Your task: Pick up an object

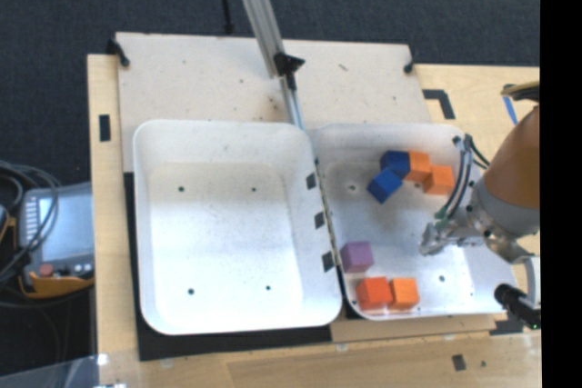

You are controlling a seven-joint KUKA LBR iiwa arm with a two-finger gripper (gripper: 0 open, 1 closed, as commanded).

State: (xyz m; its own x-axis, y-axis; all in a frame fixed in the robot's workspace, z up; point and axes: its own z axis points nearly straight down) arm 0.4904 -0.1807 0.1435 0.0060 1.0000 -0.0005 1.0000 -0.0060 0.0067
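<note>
The right bin [364,145] holds several small blocks. Two blue blocks [389,177] lie near its back, with two orange blocks [430,174] just to their right. A purple block [356,255] sits by the bin's left wall, and two orange blocks [386,293] lie at the front edge. My gripper [439,241] hangs over the right part of this bin, over bare floor, to the right of the purple block and below the upper orange blocks. Nothing shows between its fingers.
The left bin [227,223] stands beside the right one. A slanted metal pole [259,9] rises from the back of the bench between the bins. A grey device with cables [50,236] sits off the bench's left side.
</note>
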